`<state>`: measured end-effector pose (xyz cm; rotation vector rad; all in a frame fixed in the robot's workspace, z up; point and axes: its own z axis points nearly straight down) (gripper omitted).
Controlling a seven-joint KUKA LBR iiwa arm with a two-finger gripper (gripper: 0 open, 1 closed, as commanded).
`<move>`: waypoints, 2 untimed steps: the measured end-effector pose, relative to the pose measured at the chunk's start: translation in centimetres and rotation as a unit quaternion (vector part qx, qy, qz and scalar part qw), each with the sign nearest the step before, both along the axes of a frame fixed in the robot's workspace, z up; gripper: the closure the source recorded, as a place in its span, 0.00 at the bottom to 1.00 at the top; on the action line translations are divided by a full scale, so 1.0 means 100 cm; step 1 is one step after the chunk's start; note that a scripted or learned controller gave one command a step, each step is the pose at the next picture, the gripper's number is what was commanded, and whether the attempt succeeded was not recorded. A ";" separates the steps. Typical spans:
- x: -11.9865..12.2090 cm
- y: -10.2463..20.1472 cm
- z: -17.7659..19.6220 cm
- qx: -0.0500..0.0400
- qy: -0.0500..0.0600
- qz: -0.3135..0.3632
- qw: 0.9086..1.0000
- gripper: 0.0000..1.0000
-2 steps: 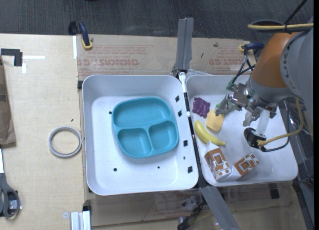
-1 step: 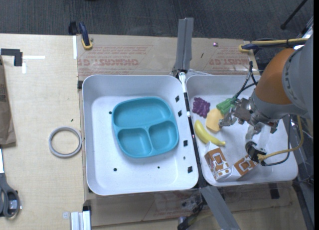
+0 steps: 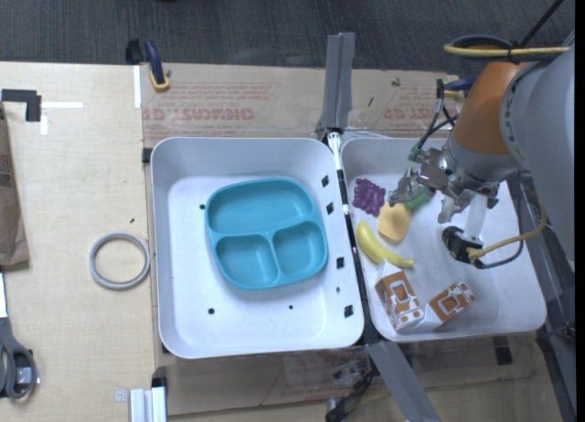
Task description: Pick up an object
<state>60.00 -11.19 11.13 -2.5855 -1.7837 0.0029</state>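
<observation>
The right bin point(image 3: 512, 306) holds a bunch of purple grapes point(image 3: 368, 195), a yellow banana point(image 3: 377, 245), a pale yellow rounded fruit point(image 3: 394, 223), a green item point(image 3: 417, 199) and two small orange-and-white cartons point(image 3: 399, 300) point(image 3: 452, 301). My gripper point(image 3: 413, 184) hangs low over the bin's upper middle, right above the green item and just right of the grapes. The green item is partly hidden beneath it. Nothing can be seen held.
The left bin point(image 3: 183, 311) holds a blue divided plate point(image 3: 266, 232). A grey ring point(image 3: 120, 259) lies on the bench to the left, scissors point(image 3: 15, 367) at the lower left. A yellow cable point(image 3: 503, 247) loops from the wrist over the right bin.
</observation>
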 end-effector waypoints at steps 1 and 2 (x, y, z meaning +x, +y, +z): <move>0.004 0.004 -0.020 0.000 0.000 0.150 0.989 0.00; 0.017 0.013 -0.019 0.000 -0.001 0.242 0.970 0.00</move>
